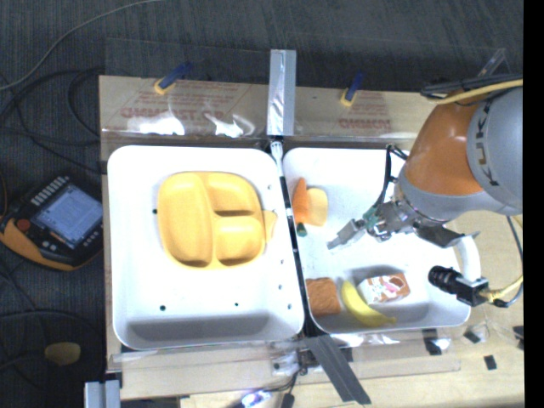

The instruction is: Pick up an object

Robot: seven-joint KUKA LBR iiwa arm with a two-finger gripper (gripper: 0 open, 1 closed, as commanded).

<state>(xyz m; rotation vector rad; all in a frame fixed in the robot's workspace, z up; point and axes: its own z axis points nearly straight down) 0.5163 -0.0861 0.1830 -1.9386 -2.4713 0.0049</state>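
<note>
The bench (399,113) carries two shallow white bins side by side, and the divider where they meet serves as the landmark here. The left bin (136,313) lies to the left of the divider; the right bin (357,168) lies to its right. The grey arm (476,155), with its orange band, reaches in over the far right part of the right bin, well away from the divider.

A yellow divided plate (211,219) sits in the left bin, its right edge close to the divider. In the right bin, a banana (364,306) lies along the near wall, a short way right of the divider. A small white packet with a printed picture (385,288) touches the banana on the side away from the divider. A brown, spongy block (322,296) sits just beside the divider at the near end, touching the banana's left end. An orange and pale yellow object (308,204) rests against the divider at the far end; what it is cannot be told.

The gripper (338,238) hangs over the bare middle of the right bin, between the orange object and the banana, pointing towards the divider. Its fingers look close together with nothing between them, though whether they are clenched or released cannot be told.

A handheld controller (53,223) lies on the floor, far left of the divider.
</note>
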